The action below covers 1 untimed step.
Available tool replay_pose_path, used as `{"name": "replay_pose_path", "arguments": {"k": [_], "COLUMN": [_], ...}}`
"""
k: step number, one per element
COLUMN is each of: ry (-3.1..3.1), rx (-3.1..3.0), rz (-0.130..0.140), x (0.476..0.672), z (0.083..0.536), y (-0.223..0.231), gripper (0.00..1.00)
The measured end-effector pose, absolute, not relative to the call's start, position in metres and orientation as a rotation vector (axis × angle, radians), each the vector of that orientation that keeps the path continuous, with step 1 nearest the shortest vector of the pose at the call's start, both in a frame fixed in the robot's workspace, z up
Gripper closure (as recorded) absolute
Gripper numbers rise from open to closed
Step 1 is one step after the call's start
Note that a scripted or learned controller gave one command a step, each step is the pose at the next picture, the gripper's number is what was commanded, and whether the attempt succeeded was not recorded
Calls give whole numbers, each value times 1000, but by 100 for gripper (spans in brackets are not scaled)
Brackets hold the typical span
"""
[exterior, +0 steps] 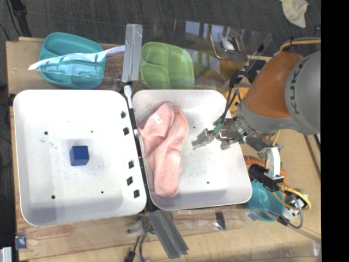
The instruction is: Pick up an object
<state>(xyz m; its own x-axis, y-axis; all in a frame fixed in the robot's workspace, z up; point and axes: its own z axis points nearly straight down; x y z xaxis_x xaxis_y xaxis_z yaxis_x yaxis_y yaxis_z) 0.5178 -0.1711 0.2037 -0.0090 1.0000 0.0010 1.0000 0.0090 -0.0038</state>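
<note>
A pink cloth (163,146) lies crumpled along the left side of the right bin (218,192). A small blue cube (79,155) sits on the floor of the left bin (32,113). My gripper (203,139) hangs over the right half of the right bin, just right of the pink cloth and apart from it. Its fingers stand open with nothing between them. The grey arm with its orange band (275,89) reaches in from the right.
A teal scoop-shaped container (71,64) and a green divided tray (166,64) lie behind the bins. A clear shield (229,42) stands at the back right. Cables and a teal object (267,198) crowd the bench right of the right bin.
</note>
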Motion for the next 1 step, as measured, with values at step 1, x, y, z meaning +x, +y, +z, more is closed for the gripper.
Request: {"name": "replay_pose_path", "arguments": {"k": [1], "ry": [-2226], "rx": [-2217], "rz": [1], "x": [556], "z": [92], "y": [-134], "gripper": [0]}}
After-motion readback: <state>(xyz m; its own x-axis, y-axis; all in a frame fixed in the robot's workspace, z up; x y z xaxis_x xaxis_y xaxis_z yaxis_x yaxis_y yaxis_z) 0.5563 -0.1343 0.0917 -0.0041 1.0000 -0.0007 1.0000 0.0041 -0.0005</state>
